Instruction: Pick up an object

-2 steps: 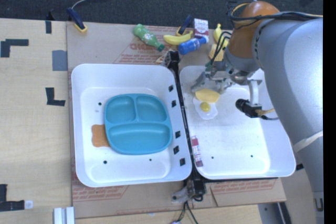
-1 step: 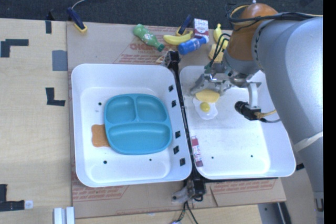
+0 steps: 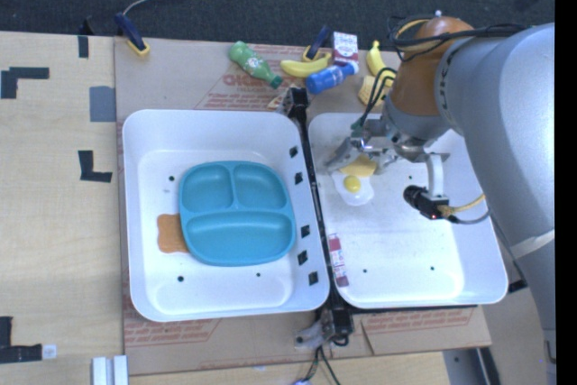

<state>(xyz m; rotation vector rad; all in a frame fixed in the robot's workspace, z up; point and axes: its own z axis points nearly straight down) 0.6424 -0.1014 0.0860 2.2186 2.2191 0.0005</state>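
My gripper (image 3: 361,156) hangs low over the far left part of the right bin (image 3: 424,279), near the divider. Its fingers stand apart, open, on either side of a small yellow object (image 3: 361,168) that lies on the bin floor. Just in front of that lies a white fried-egg toy (image 3: 353,187) with a yellow yolk, touching or nearly touching the yellow object. In the left bin (image 3: 149,279) sits a blue divided plate (image 3: 238,212), with an orange-brown flat piece (image 3: 169,233) poking out from under its left edge.
Behind the bins on the cardboard lie a green bottle (image 3: 253,65), a banana (image 3: 304,66), a blue bottle (image 3: 327,78), a small carton (image 3: 345,45) and other yellow toys (image 3: 373,59). The grey arm (image 3: 505,113) covers the right bin's far right corner. A cable (image 3: 442,207) trails over that bin.
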